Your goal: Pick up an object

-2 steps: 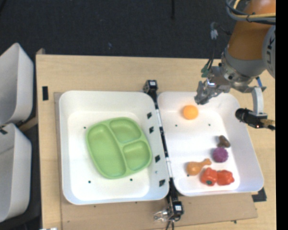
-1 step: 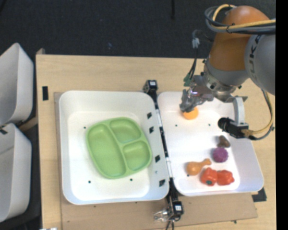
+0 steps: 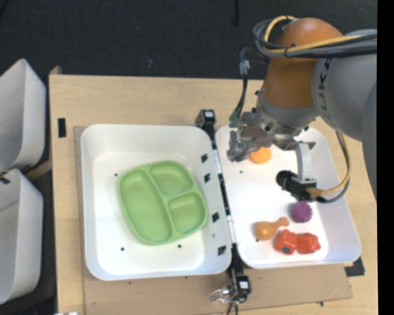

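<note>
Objects wait untouched: the green tray [image 3: 162,202] lies far to my claw's left, the orange ball [image 3: 261,155] sits just right of my claw [image 3: 240,146], which hangs low in the right bin [image 3: 335,209]. Purple ball [image 3: 301,211] and red pepper [image 3: 296,242] lie further right and nearer the camera. Whether my claw is spread I cannot tell; nothing looks lifted yet, so the pick remains.
</note>
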Robot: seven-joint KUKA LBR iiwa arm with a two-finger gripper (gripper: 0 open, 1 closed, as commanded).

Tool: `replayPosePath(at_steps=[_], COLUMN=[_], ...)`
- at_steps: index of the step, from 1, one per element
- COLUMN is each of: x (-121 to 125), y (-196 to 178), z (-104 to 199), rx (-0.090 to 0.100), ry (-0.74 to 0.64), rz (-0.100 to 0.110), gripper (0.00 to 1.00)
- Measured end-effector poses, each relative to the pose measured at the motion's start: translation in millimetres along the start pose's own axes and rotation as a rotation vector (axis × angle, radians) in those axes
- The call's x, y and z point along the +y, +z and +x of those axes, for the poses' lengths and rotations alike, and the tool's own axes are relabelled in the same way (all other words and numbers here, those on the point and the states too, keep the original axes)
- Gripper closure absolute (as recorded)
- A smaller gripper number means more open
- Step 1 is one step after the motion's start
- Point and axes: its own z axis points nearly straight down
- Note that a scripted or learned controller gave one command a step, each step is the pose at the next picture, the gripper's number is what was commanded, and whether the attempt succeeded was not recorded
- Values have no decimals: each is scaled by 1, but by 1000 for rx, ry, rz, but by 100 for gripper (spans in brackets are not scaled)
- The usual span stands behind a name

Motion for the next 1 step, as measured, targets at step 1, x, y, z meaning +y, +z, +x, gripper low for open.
replayPosePath(at_steps=[1], x=[-16], y=[-3], z=[50], rx=[1], ry=[-1], rz=[-1], gripper=[100])
